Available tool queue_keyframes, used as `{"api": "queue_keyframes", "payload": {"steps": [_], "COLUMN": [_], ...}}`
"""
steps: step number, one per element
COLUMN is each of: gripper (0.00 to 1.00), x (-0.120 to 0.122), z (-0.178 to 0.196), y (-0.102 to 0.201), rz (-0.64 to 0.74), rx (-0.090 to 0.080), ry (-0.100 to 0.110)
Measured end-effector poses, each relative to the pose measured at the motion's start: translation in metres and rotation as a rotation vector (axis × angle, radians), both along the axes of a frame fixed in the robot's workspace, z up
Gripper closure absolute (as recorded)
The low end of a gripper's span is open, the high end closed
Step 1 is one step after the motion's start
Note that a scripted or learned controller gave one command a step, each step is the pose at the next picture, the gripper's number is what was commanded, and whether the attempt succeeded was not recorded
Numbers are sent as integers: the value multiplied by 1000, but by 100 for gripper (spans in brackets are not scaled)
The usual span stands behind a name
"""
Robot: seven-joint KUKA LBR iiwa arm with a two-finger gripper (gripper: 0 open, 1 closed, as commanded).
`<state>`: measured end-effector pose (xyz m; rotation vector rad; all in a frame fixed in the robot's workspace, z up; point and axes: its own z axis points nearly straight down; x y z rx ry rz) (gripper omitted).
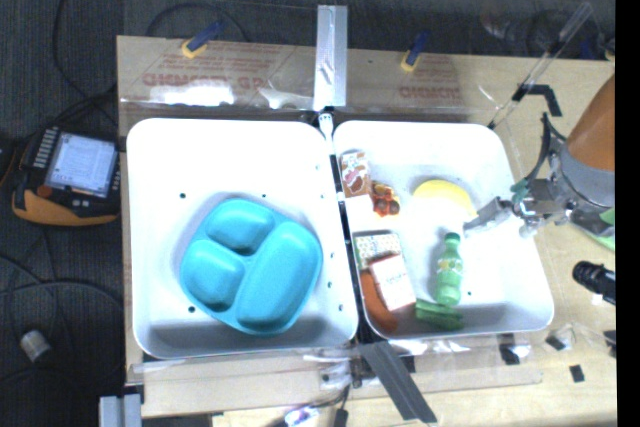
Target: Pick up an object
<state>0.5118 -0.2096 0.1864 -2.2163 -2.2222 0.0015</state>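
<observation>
Over the right bin (520, 255), near its right wall, the gripper (497, 211) hangs with nothing visibly in it; whether it is spread or pressed together, cannot tell, too small and blurred. Candidate objects all sit in this bin: yellow round object (443, 194) just left of the gripper, green bottle (449, 267) lying lengthwise below it, small red snack packet (384, 199) and a printed packet (353, 170) by the divider, a boxed item (385, 270) lying on something orange at the left wall, a dark green piece (438, 314) at the bottle's base. Left bin (160, 165) holds a blue divided tray (252, 262), well apart from the arm. Risks, as judgement: yellow object looks rounded and could squirt out of a pinch; bottle can roll; descending this close to the bin wall may clip the rim; clustered items by the divider invite a double or glancing grab
</observation>
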Motion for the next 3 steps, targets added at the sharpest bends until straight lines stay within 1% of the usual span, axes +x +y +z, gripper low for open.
{"api": "queue_keyframes", "payload": {"steps": [1,2,3], "gripper": [0,0,0], "x": [10,-23,-24], "z": [-97,-96,-96], "y": [19,36,88], "rz": [-4,-376,-231], "rx": [-6,-4,-10], "ry": [-14,-19,-19]}}
